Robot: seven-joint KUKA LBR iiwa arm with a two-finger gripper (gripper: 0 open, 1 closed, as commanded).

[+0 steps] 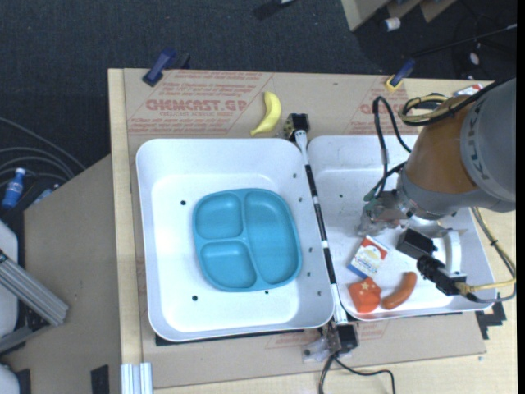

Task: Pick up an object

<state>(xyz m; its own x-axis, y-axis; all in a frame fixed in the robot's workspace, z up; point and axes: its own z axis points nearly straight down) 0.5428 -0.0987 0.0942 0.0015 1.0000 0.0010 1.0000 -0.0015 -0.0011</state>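
Blue three-compartment plastic tray (246,239) in left white bin (164,171). Right bin (344,158): small white box (367,258), red tomato-like piece (365,295), orange-red sausage (399,290). Pincer (382,213) just beyond box; grip state unclear.

On the surface (123,220) two bins stand side by side. In the left bin (164,171) lies a divided plate (246,238). In the right bin (344,158) lie a small box (367,258), a tomato (365,295) and a sausage (399,290). A banana (267,114) lies behind the left bin.

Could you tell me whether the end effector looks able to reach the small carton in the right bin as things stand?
Probably yes: the end effector hangs just above-left of the carton, and nothing lies between them; the tomato and sausage sit further down.
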